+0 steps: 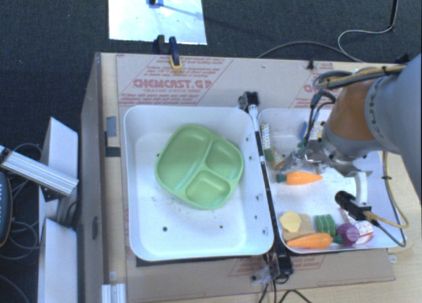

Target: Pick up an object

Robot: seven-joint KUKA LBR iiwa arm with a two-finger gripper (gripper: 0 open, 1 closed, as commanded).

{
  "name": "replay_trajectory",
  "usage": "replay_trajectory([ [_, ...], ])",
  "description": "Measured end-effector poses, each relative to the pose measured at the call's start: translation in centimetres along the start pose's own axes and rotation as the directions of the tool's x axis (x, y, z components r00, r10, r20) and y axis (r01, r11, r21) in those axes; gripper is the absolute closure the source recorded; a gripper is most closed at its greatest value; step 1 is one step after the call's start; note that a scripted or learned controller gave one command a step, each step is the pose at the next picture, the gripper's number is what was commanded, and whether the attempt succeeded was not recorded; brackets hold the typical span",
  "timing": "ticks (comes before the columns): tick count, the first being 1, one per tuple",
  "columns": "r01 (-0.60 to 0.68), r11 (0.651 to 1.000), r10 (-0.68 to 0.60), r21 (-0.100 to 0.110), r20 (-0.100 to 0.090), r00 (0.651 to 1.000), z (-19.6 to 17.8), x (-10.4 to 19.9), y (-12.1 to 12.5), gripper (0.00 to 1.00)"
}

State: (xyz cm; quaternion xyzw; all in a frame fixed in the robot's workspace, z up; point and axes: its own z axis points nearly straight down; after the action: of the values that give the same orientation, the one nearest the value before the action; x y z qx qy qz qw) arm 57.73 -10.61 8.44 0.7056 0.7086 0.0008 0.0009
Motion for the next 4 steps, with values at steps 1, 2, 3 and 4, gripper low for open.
replay_trajectory([
  [1, 0.001, 1.0, -0.001, -0.001, 0.0, 1.0, -1.0, 0.0, 0.1, 1.0],
  [2, 0.001, 1.0, -0.001, -0.001, 0.0, 1.0, -1.0, 0.0, 0.0, 0.0],
  [3, -0.002, 1.0, 0.002, 0.0, 0.001, 1.0, 0.0, -3.7, 3.6, 0.0],
  [4, -0.004, 1.0, 0.004, 0.003, 0.002, 1.0, 0.0, -8.1, -4.7, 0.0],
])
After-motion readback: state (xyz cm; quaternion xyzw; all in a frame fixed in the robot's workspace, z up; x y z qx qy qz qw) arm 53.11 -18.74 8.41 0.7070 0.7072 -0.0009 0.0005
